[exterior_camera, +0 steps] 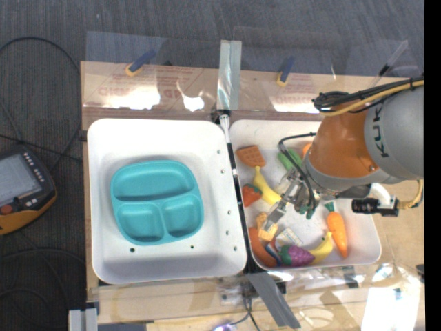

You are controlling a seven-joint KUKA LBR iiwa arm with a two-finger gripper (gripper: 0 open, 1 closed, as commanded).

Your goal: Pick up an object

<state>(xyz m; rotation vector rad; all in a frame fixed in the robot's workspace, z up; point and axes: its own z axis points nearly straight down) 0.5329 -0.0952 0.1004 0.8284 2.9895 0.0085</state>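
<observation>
We see the objects to be picked lying in the right bin (pixel 365 254), a loose heap of toy food. A yellow banana (pixel 265 187) lies near the bin's left side, with a waffle-like brown piece (pixel 251 156) above it and a red strawberry-like piece (pixel 250 194) just to its left. A green pepper-like piece (pixel 290 160) lies near the top, partly under the arm. An orange carrot (pixel 337 232) lies toward the right side, a second small banana (pixel 322 247) curves just below it, and a purple piece (pixel 297 256) sits at the bottom beside more orange and red items that we cannot name with certainty.

The gripper (pixel 298 200) hangs low over the middle of this heap, just right of the yellow banana. We cannot tell how far its fingers stand apart, nor whether anything sits between them; the metal parts blur into the clutter.

The grey arm (pixel 403 140) with its orange band (pixel 339 150) reaches in from the right, covering the bin's upper right part.

In the left bin (pixel 103 254) rests a teal divided tray (pixel 157 201). A handheld control unit (pixel 21 185) lies on the dark floor at far left.
</observation>
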